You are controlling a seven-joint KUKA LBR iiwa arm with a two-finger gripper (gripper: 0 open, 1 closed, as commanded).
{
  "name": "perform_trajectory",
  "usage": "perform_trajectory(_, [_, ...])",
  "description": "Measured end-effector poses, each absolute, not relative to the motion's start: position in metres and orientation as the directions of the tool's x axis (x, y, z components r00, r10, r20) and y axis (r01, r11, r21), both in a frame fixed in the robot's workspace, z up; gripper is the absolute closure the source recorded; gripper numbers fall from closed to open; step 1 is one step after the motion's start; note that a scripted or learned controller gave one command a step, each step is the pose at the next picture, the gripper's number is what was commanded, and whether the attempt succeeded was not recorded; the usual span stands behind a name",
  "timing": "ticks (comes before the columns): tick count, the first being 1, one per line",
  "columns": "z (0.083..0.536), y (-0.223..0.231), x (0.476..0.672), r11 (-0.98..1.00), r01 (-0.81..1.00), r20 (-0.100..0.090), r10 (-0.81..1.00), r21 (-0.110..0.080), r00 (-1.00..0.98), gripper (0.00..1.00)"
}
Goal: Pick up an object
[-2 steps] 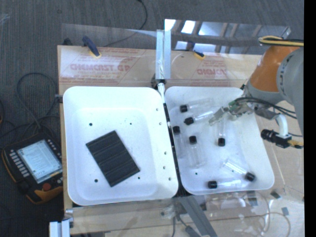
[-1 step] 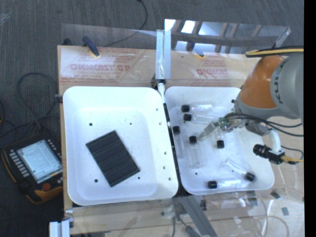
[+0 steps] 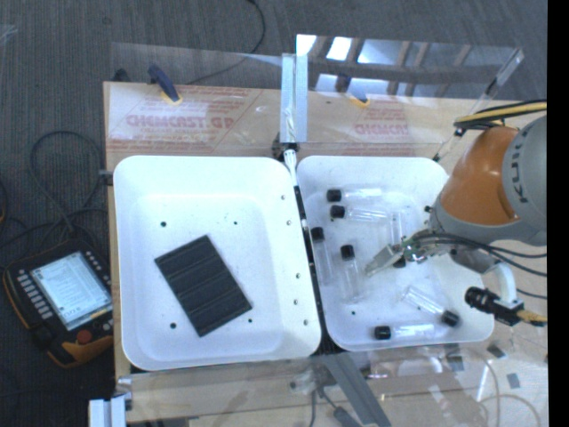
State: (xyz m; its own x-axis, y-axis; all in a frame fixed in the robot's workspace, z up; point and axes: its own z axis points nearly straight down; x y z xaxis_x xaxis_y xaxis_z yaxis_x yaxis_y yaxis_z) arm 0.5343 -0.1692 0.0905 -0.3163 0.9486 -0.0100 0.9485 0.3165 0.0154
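1. Progress: the pick is not yet made. The gripper [image 3: 384, 261] sits low inside the right bin [image 3: 418, 172], among the clear vials with black caps. No vial shows between its fingers.
2. Claw state: cannot tell whether it is wide or narrow; the metal tip is too small and blurred to judge.
3. Candidate objects: a capped vial [image 3: 349, 269] lies just beside the tip, toward the bin divider. Others lie near the far wall [image 3: 356, 196] and along the near wall [image 3: 404, 331].
4. Remaining: close on one vial and lift it clear of the bin.
5. Surroundings: the left bin [image 3: 142, 172] holds a dark ribbed slab [image 3: 203, 285], well apart from the arm. A handheld pendant [image 3: 60, 294] lies on the floor beside the bench.
6. Obstruction: the vials lie close together, so neighbours may get nudged
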Motion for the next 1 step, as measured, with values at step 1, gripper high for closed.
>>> perform_trajectory(1, [0.0903,-0.107,0.5591,0.377,0.926,-0.013,0.926,0.013,-0.376,0.0])
